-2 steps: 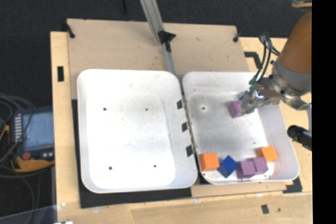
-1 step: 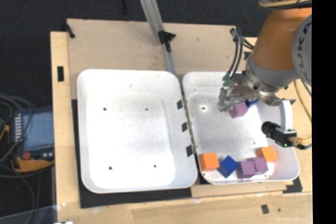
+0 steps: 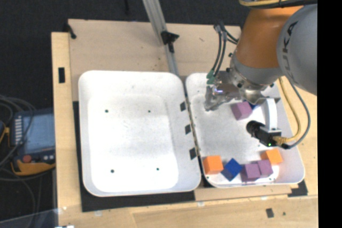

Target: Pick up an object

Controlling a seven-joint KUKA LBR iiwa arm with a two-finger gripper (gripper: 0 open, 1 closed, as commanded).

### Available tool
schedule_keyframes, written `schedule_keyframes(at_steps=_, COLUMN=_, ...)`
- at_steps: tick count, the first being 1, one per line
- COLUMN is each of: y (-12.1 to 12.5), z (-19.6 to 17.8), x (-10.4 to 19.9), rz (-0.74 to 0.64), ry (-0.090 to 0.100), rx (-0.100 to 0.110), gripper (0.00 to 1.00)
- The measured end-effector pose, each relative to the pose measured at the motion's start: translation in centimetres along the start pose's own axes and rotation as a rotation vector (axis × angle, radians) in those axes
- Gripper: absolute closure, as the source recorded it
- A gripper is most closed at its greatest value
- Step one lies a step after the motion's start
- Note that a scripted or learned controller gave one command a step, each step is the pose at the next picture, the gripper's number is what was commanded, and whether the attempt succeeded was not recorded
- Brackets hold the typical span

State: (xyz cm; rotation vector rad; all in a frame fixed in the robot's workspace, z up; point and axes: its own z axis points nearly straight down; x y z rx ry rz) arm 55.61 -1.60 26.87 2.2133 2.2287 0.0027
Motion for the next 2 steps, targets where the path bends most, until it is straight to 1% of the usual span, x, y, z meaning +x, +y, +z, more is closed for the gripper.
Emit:
schedule_keyframes(at_steps=1, y=0.4, z=1.4, x=5.7, rz=0.0, ry=0.0, rx=0.003, gripper=1.0)
schedule_keyframes(at_steps=2, y=2.3, z=2.0, x=11.4, rz=-0.001, ry=0.0, rx=0.001, gripper=1.0)
